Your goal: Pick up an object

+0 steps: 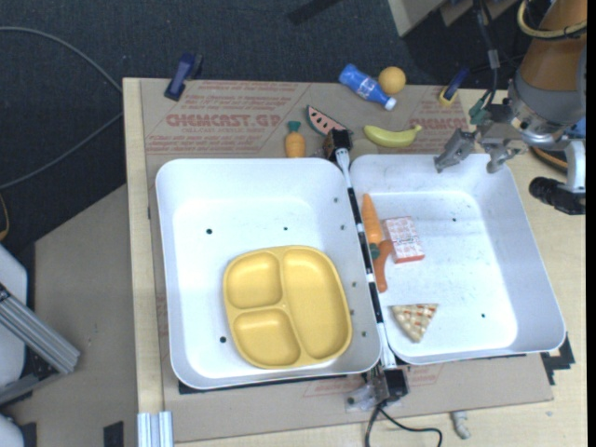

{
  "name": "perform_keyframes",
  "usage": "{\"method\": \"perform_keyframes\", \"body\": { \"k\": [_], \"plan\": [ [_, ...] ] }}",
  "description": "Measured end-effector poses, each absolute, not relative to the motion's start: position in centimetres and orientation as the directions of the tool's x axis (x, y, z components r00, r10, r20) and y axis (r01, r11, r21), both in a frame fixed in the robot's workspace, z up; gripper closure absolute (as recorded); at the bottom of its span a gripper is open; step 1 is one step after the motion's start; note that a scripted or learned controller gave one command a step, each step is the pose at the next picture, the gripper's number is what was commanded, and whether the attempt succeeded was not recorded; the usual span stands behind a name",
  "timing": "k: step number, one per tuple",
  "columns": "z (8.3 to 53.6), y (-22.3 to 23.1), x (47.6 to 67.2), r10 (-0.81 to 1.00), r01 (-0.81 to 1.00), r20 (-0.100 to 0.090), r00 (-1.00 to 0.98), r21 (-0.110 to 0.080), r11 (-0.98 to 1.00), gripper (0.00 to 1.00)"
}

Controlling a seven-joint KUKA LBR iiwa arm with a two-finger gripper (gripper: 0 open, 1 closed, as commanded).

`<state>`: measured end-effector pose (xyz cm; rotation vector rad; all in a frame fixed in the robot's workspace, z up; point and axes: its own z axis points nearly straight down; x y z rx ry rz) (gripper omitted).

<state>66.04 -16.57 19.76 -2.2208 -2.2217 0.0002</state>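
Observation:
My gripper (477, 155) hangs over the far rim of the right bin (521, 250), and its two fingers stand apart, open, with nothing between them. In that bin, along the left wall, lie an orange carrot (370, 220) and a reddish sausage (381, 268). A pink box (403, 238) rests beside them. A pizza slice (414, 319) lies near the front. All of these sit well in front of and left of the gripper.
A yellow divided plate (287, 304) lies in the left bin (186, 250). Behind the bins on the board are a banana (391, 135), a blue bottle (366, 85), an orange (392, 78), a watermelon slice (322, 119) and a small orange toy (295, 143).

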Motion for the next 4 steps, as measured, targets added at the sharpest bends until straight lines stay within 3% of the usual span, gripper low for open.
{"method": "perform_keyframes", "body": {
  "k": [1, 2, 3, 4],
  "plan": [
    [15.1, -9.4, 62.2, 1.000, 1.000, 0.002, -0.001, -0.003, 0.001, 0.00],
    [8.5, -10.2, 59.3, 1.000, 1.000, -0.005, 0.003, 0.001, -0.003, 0.00],
    [9.5, -9.9, 59.4, 1.000, 1.000, -0.001, 0.001, 0.002, -0.001, 1.00],
    [18.6, -0.6, 58.5, 1.000, 1.000, 0.002, -0.003, 0.003, 0.003, 1.00]
  ]
}}
